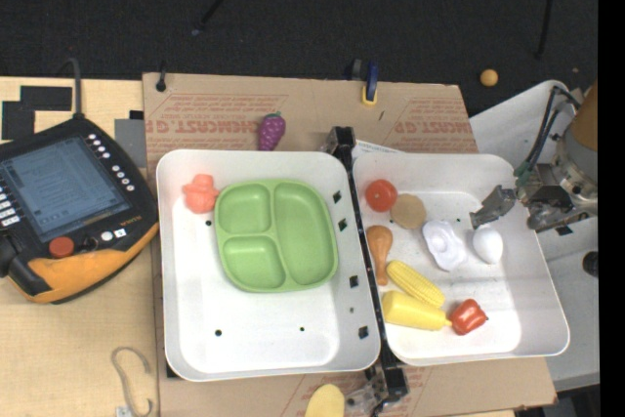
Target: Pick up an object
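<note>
Clutter on the table outside the two bins

A teach pendant (63, 200) with a grey screen and orange underside lies at the table's left edge. A purple grape bunch (271, 131) sits on the cardboard sheet (410, 117) just behind the left bin. A blue-and-yellow clamp (370, 85) grips the cardboard's back edge; a metal hook (132, 376) lies near the front left corner.
</note>
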`<state>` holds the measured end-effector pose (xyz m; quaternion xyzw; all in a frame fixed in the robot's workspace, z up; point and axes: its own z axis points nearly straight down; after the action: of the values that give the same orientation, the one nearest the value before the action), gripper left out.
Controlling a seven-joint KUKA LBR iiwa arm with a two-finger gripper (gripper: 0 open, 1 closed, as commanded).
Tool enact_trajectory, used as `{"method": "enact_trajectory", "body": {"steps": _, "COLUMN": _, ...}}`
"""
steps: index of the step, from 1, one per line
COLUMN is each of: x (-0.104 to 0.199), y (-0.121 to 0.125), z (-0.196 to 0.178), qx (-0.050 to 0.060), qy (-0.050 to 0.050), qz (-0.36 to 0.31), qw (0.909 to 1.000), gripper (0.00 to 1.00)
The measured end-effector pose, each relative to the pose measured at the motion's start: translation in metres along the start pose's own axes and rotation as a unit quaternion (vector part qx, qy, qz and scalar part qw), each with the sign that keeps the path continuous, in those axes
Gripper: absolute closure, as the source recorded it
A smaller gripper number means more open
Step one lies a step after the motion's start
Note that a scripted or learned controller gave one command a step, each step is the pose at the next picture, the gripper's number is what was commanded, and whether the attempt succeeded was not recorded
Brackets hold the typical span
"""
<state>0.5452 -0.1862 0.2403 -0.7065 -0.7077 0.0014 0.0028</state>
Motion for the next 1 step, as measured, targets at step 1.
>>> {"method": "enact_trajectory", "body": {"steps": 1, "x": -0.008, "y": -0.0029, "z": 0.0565, "qx": 0.0, "qy": 0.0, "qz": 0.001, "qw": 1.0, "gripper": 0.0}}
